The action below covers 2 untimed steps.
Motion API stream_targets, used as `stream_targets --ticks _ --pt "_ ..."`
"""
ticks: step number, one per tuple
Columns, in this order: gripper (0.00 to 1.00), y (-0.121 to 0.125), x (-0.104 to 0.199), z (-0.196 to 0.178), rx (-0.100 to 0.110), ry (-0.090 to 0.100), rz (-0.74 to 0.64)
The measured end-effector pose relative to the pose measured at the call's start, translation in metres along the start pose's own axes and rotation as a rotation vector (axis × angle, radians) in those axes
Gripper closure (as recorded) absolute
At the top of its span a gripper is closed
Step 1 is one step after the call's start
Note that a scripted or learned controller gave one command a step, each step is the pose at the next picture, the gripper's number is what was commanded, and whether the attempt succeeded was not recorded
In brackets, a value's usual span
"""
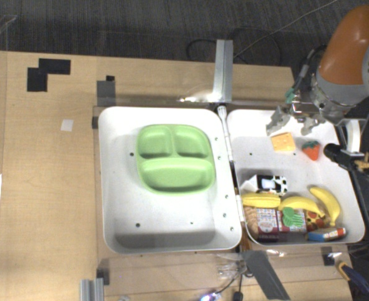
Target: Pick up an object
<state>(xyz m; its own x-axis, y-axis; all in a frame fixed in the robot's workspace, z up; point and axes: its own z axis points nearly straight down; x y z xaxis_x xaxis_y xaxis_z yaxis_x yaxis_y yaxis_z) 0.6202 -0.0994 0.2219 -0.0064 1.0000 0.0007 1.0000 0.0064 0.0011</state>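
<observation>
Hovering over the far part of the right-hand shallow white bin (pixel 358 227), my two-finger pincer (pixel 292 123) hung spread, its grey fingers (pixel 277 124) apart and nothing between them. Just below and between those tips lay the small orange wedge-shaped block (pixel 283 142), the piece I judged to be my target, resting on bare bin floor. A little red strawberry-like toy with a green top (pixel 312 150) sat just beside it on the side toward my arm.

To do the pick well, I reckoned I should centre the fingers over the wedge, turn them to straddle its narrower faces, and descend straight until the tips nearly met the floor before closing. The wedge looked low and flat, so a shallow close would likely slip off its top.

Room was fair on the side toward the centre divider: open white floor ran from the wedge to the bin's wall. The red toy crowded the other side, and a finger landing there could nudge it. Nearer the camera, the heap was well apart from my work: two yellow bananas (pixel 309 204), a black-and-white small box (pixel 272 183), a printed snack packet (pixel 277 221) and a red marker (pixel 327 234). The left-hand white bin (pixel 118 231), bearing a green divided plastic plate (pixel 174 157), played no part.
</observation>
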Motion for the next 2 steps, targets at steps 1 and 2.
stream_targets --ticks 1,2 --pt "0.00 -0.033 -0.015 -0.054 -0.001 -0.001 0.335" --pt "0.00 -0.085 -0.046 -0.125 -0.002 -0.002 0.241"
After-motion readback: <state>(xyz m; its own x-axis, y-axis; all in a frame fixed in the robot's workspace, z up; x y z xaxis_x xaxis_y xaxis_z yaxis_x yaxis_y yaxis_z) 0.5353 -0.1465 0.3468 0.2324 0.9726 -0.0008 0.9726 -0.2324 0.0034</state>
